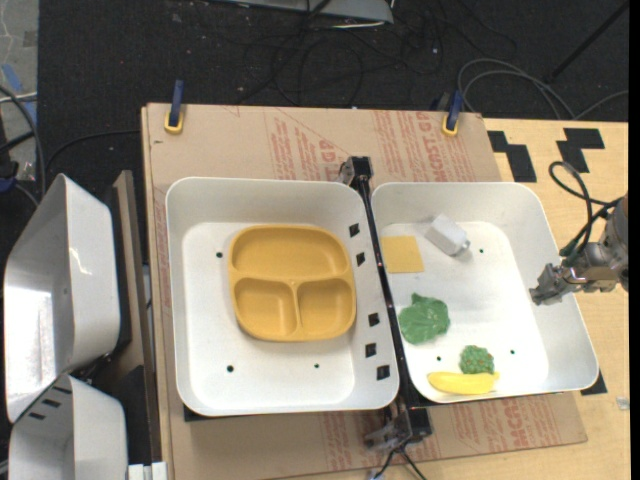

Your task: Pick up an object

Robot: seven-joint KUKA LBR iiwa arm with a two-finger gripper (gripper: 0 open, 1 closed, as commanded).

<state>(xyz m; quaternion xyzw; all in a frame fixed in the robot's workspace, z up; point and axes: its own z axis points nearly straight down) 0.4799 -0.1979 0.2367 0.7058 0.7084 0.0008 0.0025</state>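
Observation:
The right bin (520,203) holds several small objects. A flat yellow square (402,254) lies near its left wall, and a white-grey block (448,236) sits just behind it. A larger green leafy piece (424,319) rests in the middle, with a smaller green piece (476,358) nearer the front. A yellow banana (462,381) lies along the front wall. My gripper (549,286) hangs at the bin's right rim, well to the right of all the objects and touching none of them.
The left bin (195,268) holds a yellow three-compartment plate (293,281). A black divider (376,268) runs between the bins. Both sit on a cardboard sheet (300,138) held by clamps at the back. Cables trail at the right, white housings at the left.

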